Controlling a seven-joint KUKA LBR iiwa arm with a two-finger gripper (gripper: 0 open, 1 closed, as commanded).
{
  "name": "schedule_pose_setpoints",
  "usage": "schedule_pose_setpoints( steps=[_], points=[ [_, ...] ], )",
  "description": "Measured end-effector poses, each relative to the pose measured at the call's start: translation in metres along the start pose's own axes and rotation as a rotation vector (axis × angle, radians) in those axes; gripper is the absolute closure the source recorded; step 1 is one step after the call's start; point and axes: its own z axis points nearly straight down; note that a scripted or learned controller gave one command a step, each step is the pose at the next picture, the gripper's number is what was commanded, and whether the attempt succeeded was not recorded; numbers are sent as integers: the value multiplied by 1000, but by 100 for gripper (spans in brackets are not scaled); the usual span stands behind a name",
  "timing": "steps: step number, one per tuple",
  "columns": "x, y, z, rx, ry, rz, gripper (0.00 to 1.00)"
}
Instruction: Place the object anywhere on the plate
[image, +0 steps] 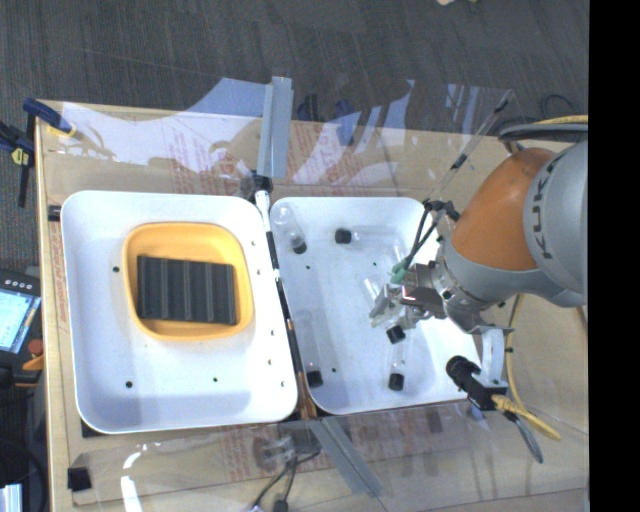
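— So which step is this?
— Picking, I'd judge. The gripper (398, 312) hangs low in the right bin (345, 385), beside a small black object (396, 334).
— Has it got it?
— Can't tell.
— Next?
— Carry it to the yellow plate (188, 242), left bin (90, 380).

The arm (560, 230) is grey with a broad orange band and dark lettering on its shell. Black and green cables run to its metal end effector (405, 300).

Glossy white plastic bins (90, 395); yellow plastic plate (187, 245), ribbed dark insert (187, 290); metal hand (392, 305).
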Motion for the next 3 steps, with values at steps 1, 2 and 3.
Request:
schedule_pose_setpoints(
  steps=[1, 2, 3],
  points=[
    [31, 31, -26, 1, 0, -193, 100],
    [67, 81, -15, 0, 0, -339, 100],
    [135, 85, -74, 0, 1, -292, 100]
  ],
)
